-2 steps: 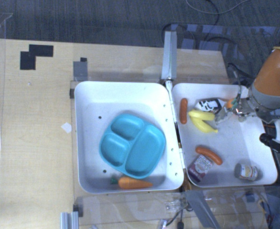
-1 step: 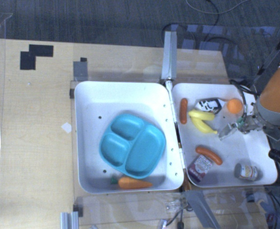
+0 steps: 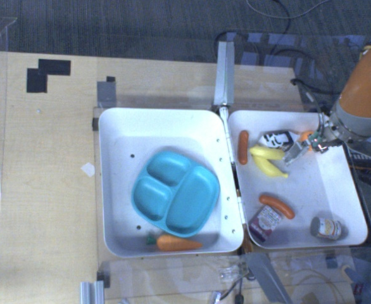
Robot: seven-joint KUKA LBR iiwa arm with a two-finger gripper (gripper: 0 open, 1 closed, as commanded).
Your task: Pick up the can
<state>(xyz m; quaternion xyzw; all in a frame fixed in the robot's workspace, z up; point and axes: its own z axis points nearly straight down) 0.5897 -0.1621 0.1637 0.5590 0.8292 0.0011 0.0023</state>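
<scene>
A small grey can (image 3: pixel 328 228) with a yellowish label lies on its side near the front right corner of the right bin (image 3: pixel 337 189). My gripper (image 3: pixel 291 154) hangs over the back of that bin, just right of the yellow bananas (image 3: pixel 268 161) and below a black-and-white object (image 3: pixel 277 138). It is well away from the can, which lies toward the front. Nothing shows in its grasp. The grey arm with its orange band (image 3: pixel 366 90) comes in from the upper right.
The right bin also holds a red hot dog (image 3: pixel 243 146) by its left wall, a second sausage (image 3: pixel 277 206) and a dark red container (image 3: pixel 265 222) at the front left. The left bin (image 3: pixel 119 170) holds a blue divided plate (image 3: pixel 176 193) and a carrot (image 3: pixel 176 242).
</scene>
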